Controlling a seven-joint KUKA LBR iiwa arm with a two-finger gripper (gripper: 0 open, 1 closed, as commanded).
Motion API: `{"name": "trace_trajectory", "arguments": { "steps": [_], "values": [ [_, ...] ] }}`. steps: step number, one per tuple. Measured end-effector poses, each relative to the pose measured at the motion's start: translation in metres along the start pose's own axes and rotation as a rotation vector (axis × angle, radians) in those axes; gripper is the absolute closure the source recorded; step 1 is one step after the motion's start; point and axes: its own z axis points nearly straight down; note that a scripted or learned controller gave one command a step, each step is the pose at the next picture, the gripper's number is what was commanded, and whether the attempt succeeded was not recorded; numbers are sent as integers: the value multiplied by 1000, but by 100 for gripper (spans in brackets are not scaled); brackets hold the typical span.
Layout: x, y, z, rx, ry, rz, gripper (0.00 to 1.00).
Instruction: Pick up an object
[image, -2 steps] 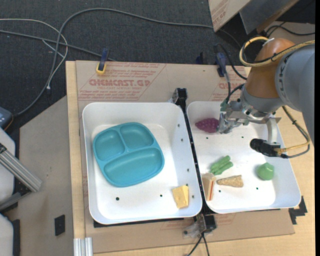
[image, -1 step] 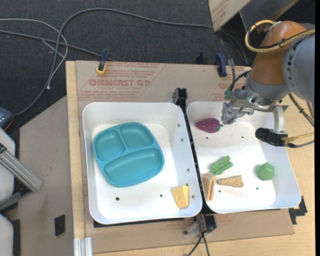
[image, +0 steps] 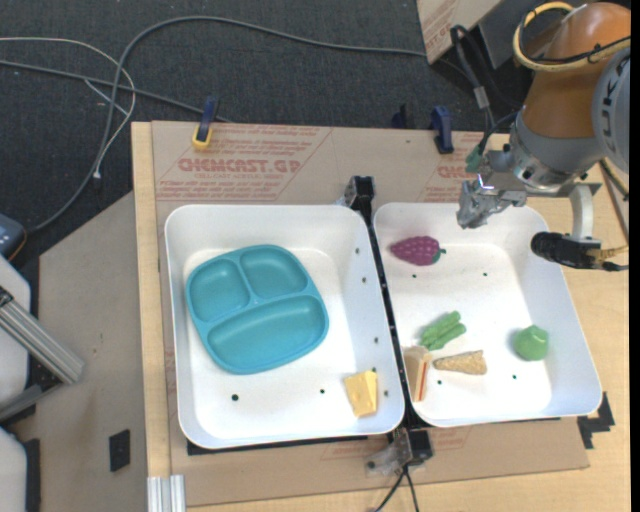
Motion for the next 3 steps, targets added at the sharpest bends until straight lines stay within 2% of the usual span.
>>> {"name": "trace_trajectory", "arguments": {
  "steps": [1,3],
  "values": [
    [52,-22,7,11,4,-3,100],
    [155,-63,-5,11,4,-5,100]
  ]
}}
